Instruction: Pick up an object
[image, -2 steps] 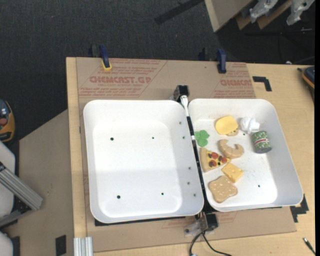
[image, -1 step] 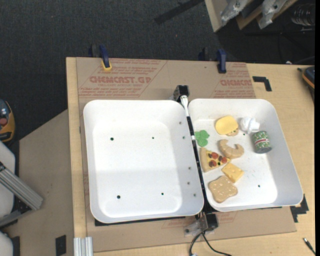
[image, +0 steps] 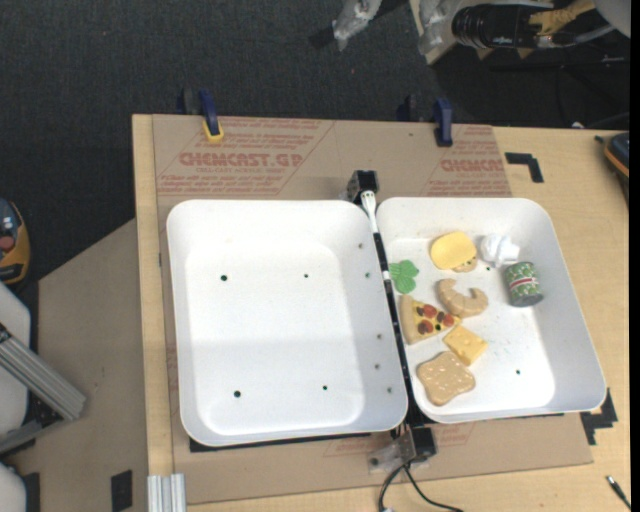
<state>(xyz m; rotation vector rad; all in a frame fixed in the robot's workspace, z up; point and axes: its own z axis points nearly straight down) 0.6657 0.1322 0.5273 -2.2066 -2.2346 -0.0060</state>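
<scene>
The right bin holds several toy foods. Among them are a yellow round piece, a white crumpled piece, a green can and a green leaf shape. A tan curved piece, a pizza slice, a cheese wedge and a toast slice lie nearer the front. My gripper hangs high at the top edge, far above and behind the bins. Its two fingers are spread apart with nothing between them.
The left bin sits beside the right one, their rims meeting along a black divider. Blue clamps hold the cardboard base at the back. A metal rail lies at the far left.
</scene>
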